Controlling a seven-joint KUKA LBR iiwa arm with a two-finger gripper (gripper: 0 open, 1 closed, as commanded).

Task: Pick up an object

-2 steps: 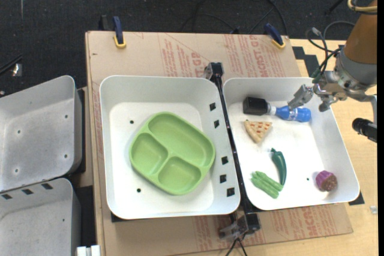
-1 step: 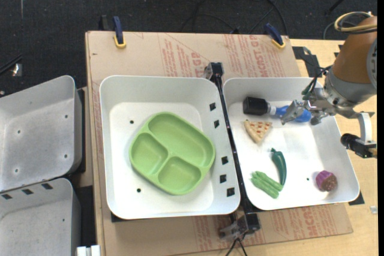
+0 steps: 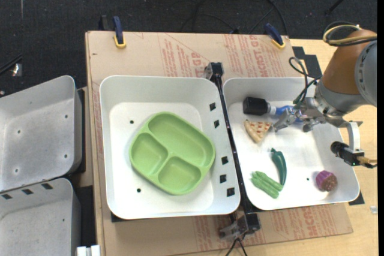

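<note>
The right bin [image 3: 300,199] holds several small objects. A black cylinder [image 3: 255,106] lies at its far left, and a pizza slice toy [image 3: 257,129] sits just in front of it. Nearer the front are a dark green pepper [image 3: 279,165], a light green bean pod [image 3: 265,183] and a purple round piece [image 3: 326,180]. My gripper [image 3: 292,119] hangs low over the far middle of this bin, right of the black cylinder and the pizza slice. A small blue and white piece [image 3: 281,110] shows between the cylinder and the gripper. I see nothing held.
The left bin [image 3: 114,129] carries a green divided plate [image 3: 172,153]. A black ridge [image 3: 225,129] separates the two bins. The arm with its orange band [image 3: 345,63] comes in over the right bin's far right corner. Grey trays [image 3: 36,129] lie off the bench at left.
</note>
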